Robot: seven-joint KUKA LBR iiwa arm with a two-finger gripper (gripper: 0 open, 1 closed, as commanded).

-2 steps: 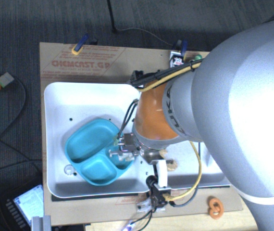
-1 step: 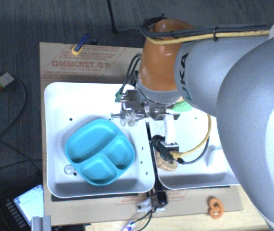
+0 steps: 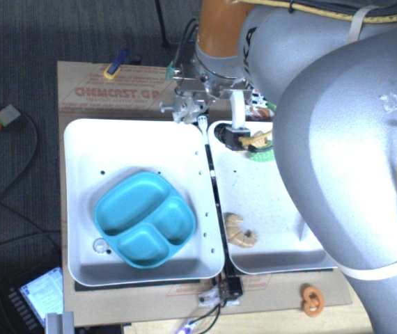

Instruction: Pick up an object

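Grey arm (image 3: 338,152) spans the right bin (image 3: 271,211), end effector (image 3: 188,112) at far rim.

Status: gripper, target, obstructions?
Gripper at left bin's far right corner. Tan object loose in right bin, near side. Blue plate mid left bin.

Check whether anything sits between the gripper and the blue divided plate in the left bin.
Nothing visible does. The gripper hangs over the far rim of the left bin, and just bare white floor separates it from the blue divided plate.
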